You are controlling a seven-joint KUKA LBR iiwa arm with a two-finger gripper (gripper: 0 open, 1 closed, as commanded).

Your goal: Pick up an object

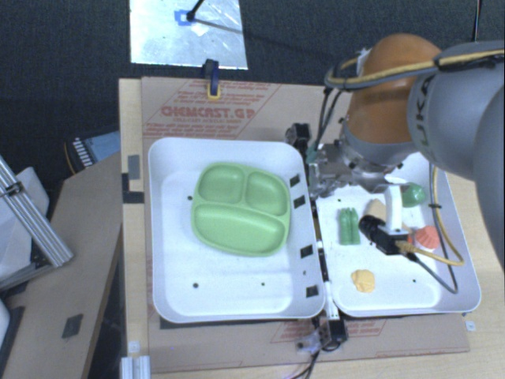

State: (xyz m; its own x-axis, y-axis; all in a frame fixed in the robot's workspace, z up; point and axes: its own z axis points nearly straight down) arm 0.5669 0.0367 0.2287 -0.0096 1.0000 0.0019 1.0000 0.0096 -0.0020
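From my screen I see the left bin holding a green divided plate with three compartments, lying flat near the bin's middle. Both bins sit on a brown cardboard sheet printed with red lettering, and a yellow-and-black clamp grips its far edge. Beyond that, a shiny silver square lies on the dark backdrop with a small blue mark on it. The tan counter spreads to the left, where I make out an aluminium frame rail running at a slant and a dark ribbed item at the counter's far corner.
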